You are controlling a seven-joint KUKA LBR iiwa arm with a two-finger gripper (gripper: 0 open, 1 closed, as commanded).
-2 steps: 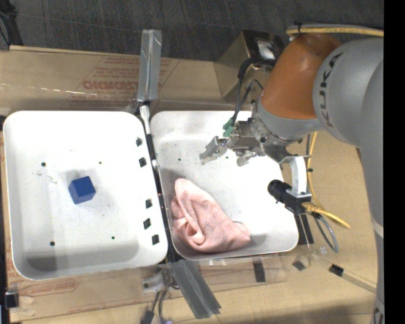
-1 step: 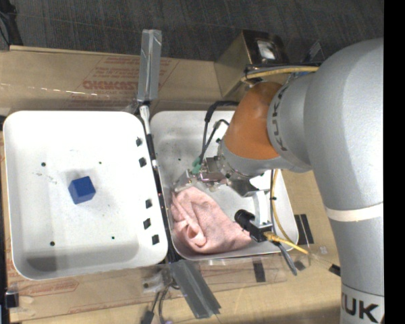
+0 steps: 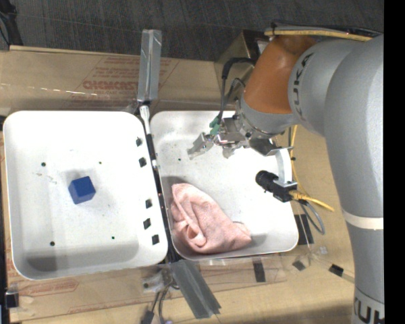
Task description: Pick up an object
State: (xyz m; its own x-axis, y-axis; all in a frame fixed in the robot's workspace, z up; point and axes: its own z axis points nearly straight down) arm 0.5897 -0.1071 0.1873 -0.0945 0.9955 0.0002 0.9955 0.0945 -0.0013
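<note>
My pincer (image 3: pixel 206 144) hangs over the far half of the right bin (image 3: pixel 246 201), above bare white floor. From this slant I cannot tell whether it is open or closed. Nearest to it, in the same bin but on the side toward the camera, lies a crumpled pink cloth (image 3: pixel 206 225), apart from my pincer and bunched against the bin's near wall and the wall shared with its neighbour. Farther from my pincer, beyond that shared wall toward the view's left, a small blue cube (image 3: pixel 82 189) rests on the floor of the left bin (image 3: pixel 40 140), well apart from me and the cloth.
</note>
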